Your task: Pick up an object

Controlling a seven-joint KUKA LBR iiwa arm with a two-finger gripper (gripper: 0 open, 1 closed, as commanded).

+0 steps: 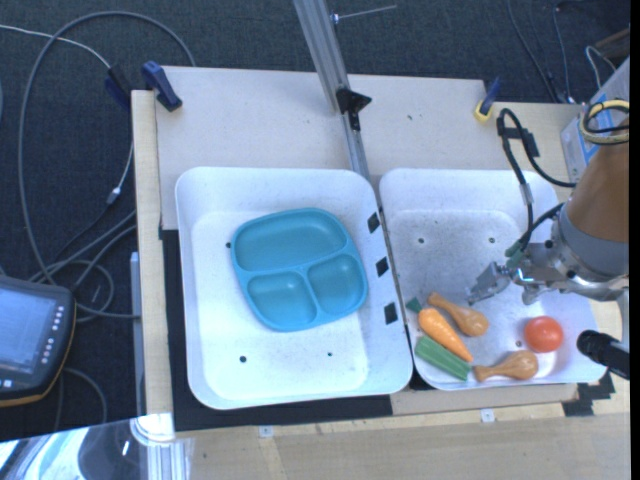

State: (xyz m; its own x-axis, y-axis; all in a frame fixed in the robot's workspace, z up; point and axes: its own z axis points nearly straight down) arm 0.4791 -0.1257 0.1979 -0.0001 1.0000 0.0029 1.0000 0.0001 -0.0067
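Approach step: gripper (492,280) hangs over the right bin (440,203), jaw state unclear; next, a descent onto the drumstick (462,314).

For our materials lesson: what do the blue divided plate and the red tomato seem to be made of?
Blue divided plate: probably moulded plastic, with an even teal colour, smooth rounded compartments and a soft sheen. Red tomato: likely toy plastic or rubber, uniformly coloured with a small highlight; too small to tell which.
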